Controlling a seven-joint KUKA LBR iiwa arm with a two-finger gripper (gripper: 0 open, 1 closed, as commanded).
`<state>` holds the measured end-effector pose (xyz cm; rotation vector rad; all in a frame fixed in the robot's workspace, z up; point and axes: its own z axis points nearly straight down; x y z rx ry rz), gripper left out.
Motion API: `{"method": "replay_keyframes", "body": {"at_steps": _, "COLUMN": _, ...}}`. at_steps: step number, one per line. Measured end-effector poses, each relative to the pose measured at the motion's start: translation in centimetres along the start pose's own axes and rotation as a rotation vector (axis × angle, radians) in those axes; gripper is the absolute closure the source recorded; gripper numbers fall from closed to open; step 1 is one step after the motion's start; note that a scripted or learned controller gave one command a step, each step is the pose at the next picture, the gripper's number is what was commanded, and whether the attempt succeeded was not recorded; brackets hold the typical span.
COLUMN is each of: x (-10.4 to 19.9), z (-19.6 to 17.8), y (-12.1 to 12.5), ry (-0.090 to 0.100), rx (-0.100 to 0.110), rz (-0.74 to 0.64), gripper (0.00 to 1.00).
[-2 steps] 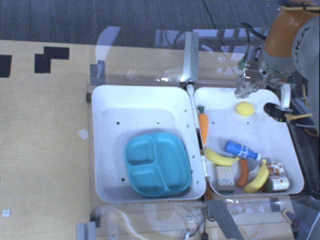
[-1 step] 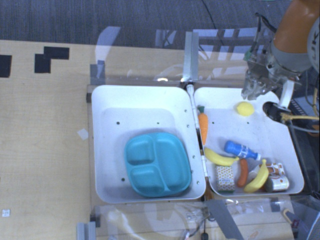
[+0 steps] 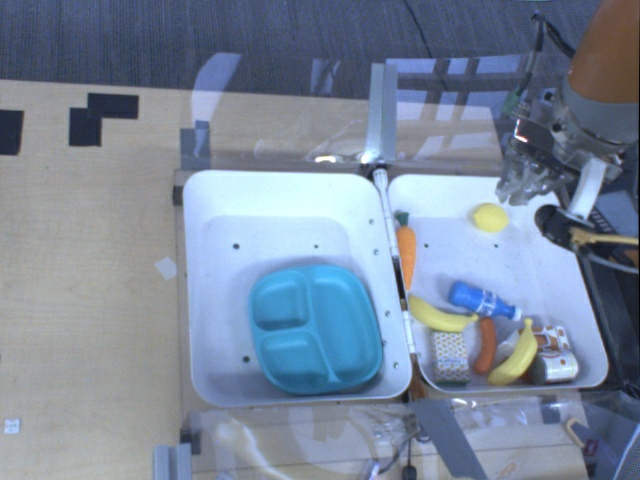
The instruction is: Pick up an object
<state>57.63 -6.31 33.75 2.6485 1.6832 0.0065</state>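
My gripper (image 3: 522,190) hangs over the far right part of the right bin (image 3: 580,298), just right of and above a yellow lemon (image 3: 490,218). Nothing shows between its fingers. A carrot (image 3: 406,251) lies along the bin's left wall. Nearer the front lie a banana (image 3: 438,314), a blue bottle (image 3: 482,299), a sausage (image 3: 485,345), a second banana (image 3: 514,358), a small packet (image 3: 451,355) and a can (image 3: 556,356).
The left bin (image 3: 215,268) holds a blue divided plate (image 3: 315,326). A metal post (image 3: 380,118) stands behind the wall between the bins. Black cables (image 3: 590,240) run along the right bin's right side.
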Motion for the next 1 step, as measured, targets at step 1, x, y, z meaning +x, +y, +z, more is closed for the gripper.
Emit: {"method": "replay_keyframes", "body": {"at_steps": 1, "x": -3.72, "z": 7.23, "y": 5.55, "ry": -0.002, "rx": 0.004, "rz": 0.215, "gripper": 1.00}}
